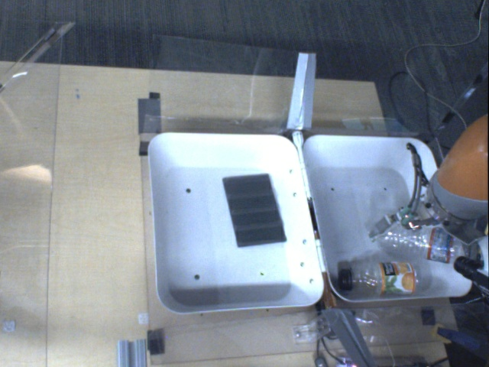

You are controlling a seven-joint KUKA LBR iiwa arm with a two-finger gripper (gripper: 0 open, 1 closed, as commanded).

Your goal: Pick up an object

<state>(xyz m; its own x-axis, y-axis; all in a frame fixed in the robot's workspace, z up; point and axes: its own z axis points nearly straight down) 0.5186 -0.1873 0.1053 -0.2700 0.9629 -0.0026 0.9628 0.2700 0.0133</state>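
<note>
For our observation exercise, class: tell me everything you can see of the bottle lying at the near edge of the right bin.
The bottle is clear plastic with a dark cap and a label in orange, green and white. It lies on its side in the right bin, along the near wall, cap pointing toward the left bin. It looks whole and closed. A crumpled clear plastic piece lies just behind it; contact between them cannot be told.

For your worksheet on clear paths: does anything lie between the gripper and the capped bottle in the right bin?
Yes. A crumpled clear bottle lies under the gripper, between it and the capped bottle by the right bin's near wall.
</note>
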